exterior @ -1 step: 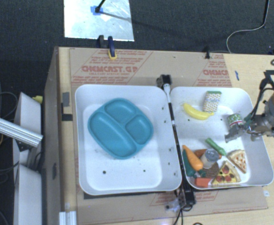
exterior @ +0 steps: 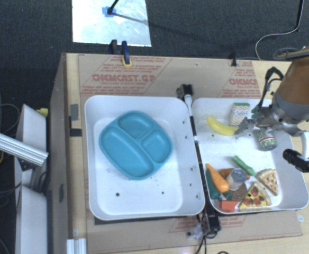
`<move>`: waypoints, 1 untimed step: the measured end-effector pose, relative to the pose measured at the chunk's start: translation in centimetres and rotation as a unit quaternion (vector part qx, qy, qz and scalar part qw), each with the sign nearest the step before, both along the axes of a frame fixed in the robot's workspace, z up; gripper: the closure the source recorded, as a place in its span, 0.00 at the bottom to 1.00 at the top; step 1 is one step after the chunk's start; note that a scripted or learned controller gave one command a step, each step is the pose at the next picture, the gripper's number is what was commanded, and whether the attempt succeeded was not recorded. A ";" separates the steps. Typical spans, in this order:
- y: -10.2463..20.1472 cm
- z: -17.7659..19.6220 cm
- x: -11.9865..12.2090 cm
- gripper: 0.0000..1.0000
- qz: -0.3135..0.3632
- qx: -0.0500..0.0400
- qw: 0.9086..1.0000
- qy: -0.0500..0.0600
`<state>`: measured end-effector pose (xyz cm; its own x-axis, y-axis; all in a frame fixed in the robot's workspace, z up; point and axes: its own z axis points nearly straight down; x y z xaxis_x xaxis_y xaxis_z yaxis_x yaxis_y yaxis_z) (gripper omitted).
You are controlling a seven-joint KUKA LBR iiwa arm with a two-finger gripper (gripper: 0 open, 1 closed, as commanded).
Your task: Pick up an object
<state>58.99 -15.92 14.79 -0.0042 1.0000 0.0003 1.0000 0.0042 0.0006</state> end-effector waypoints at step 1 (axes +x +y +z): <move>-3.1 -4.1 0.8 0.00 0.003 0.001 1.000 -0.009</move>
<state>59.80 -19.04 10.71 -0.0097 1.0000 0.0018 0.9998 0.0097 0.0187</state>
